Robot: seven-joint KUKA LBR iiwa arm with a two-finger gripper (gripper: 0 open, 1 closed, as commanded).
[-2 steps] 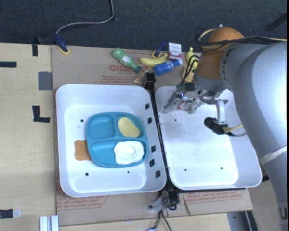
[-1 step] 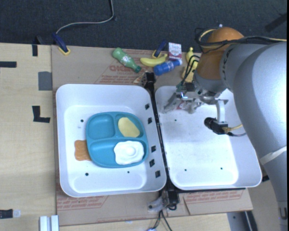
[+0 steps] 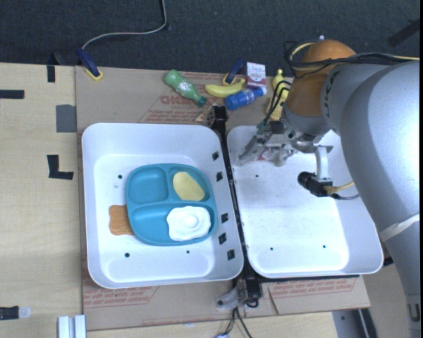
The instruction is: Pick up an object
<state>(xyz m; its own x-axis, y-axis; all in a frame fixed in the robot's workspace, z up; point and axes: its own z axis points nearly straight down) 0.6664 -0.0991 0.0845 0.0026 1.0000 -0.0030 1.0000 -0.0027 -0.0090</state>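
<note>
Two shallow white bins side by side on the bench. Left bin [image 3: 106, 259] holds a blue divided tray [image 3: 149, 210], set near the bin's middle. In the tray's upper right compartment lies a yellow oval piece [image 3: 189, 186]; in its lower right compartment, a white fried-egg piece [image 3: 188, 222]. The tall left compartment shows bare blue. An orange-brown toast-like piece [image 3: 118, 220] lies on the bin floor, touching the tray's left edge and partly tucked under it. Right bin [image 3: 296, 238]: my gripper [image 3: 262, 146] is down over its upper left corner, close to the divider between the bins. I cannot tell how the gripper is set; the metal parts there blur together, and I see no object in it. The white floor below it is bare. Beyond the bins' far rims, on the cardboard, a loose cluster: a green bottle [image 3: 184, 88] lying on its side, a yellow banana [image 3: 223, 89], a blue bottle [image 3: 241, 98] just beside it, and a small red-and-white carton [image 3: 256, 72] behind. My arm [image 3: 381, 125] comes in from the right, orange band [image 3: 317, 69] above the wrist.
</note>
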